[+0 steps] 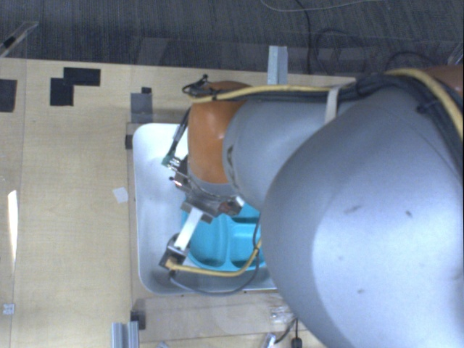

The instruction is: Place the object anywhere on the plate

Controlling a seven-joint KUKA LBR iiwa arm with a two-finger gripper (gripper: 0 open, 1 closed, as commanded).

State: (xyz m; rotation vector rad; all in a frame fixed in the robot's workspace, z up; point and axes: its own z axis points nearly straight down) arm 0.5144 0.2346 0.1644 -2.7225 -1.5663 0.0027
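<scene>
A blue plate (pixel 217 251) lies in the near part of the white bin (pixel 148 194). A raised ridge seems to divide the plate. My gripper (pixel 209 201) hangs just over the plate's far left edge, seen from above below the orange wrist band. The wrist and the big grey arm hide what is under the gripper. The arm also covers the plate's right side and the rest of the bench to the right.
The wooden bench top (pixel 65 194) stretches to the left of the bin. Black markers (pixel 72 85) lie on it at the far left. Metal posts (pixel 141 104) (pixel 278 64) stand at the bin's far corners. A thin cable (pixel 326 6) lies on the floor beyond.
</scene>
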